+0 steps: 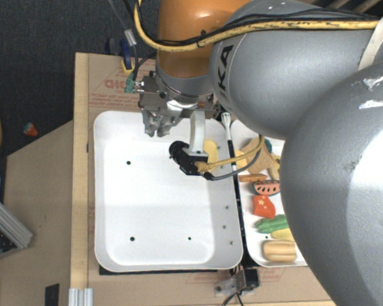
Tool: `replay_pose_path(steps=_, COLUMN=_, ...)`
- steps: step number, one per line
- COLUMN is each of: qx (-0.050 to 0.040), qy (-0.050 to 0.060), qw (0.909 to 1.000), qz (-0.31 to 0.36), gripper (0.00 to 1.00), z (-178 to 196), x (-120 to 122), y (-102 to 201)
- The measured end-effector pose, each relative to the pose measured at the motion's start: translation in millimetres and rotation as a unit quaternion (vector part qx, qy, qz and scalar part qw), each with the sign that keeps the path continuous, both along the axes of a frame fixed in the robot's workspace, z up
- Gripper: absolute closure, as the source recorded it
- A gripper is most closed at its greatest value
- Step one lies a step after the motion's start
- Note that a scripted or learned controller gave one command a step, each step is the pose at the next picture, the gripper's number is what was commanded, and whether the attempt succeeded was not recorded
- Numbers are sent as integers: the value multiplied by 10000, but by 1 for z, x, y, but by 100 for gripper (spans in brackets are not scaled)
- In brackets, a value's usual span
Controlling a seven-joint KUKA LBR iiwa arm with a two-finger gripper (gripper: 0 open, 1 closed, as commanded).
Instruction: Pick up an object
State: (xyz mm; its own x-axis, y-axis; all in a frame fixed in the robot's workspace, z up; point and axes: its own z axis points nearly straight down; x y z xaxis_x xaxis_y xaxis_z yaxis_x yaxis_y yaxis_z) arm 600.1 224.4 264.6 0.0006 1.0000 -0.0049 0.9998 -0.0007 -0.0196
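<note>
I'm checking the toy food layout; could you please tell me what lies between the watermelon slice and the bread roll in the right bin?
In the camera view, a red strawberry-like piece and a green vegetable lie between the watermelon slice and the bread roll.

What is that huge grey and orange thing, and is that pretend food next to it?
That is a robot arm. One camera looks down on it from above. At its end is a gripper, its hand, hanging over the left white bin. I cannot tell if it has grabbed anything. The right white bin holds what looks like toy food: a watermelon slice, a red piece like a strawberry, something green and a tan bread roll. The robot's job is to pick up one object.
</note>
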Motion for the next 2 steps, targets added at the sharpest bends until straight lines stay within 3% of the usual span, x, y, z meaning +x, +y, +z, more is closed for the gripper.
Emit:
replay_pose_path(steps=1, qx=31, qy=-150, qw=9999, qz=-8, gripper=100, z=62, x=69, y=-11)
replay_pose_path(steps=2, qx=13, qy=-33, qw=10000, qz=12, gripper=100, z=-21, x=8, y=1)
